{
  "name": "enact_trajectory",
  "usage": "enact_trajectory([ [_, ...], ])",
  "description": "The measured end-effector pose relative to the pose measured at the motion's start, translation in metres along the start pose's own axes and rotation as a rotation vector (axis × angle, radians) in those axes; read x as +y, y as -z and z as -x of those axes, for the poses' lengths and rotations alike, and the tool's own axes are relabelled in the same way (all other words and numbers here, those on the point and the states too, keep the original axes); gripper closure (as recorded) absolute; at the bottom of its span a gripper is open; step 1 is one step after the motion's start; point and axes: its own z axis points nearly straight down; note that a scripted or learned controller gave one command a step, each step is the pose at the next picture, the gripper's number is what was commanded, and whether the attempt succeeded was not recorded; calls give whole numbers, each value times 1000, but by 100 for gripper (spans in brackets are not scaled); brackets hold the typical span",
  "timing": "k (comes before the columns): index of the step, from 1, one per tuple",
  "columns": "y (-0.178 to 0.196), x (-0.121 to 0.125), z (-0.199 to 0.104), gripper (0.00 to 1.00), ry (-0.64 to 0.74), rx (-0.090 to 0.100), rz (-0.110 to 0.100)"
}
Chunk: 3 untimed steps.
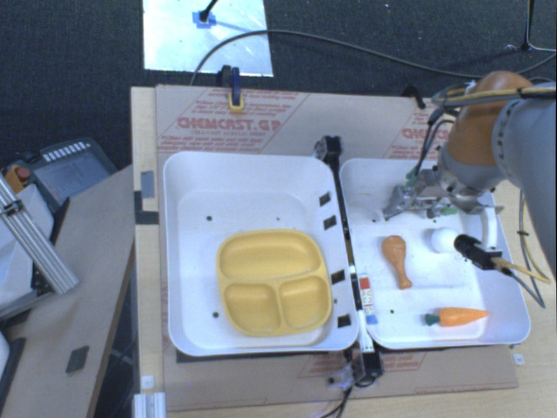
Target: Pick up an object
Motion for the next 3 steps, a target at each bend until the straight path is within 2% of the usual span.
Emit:
enact_trajectory([
  [1, 15, 2, 0, 100, 0, -1, 8],
  [2, 62, 10, -3, 100, 4, -1, 11],
  [3, 117, 2, -1, 100, 2, -2, 11],
])
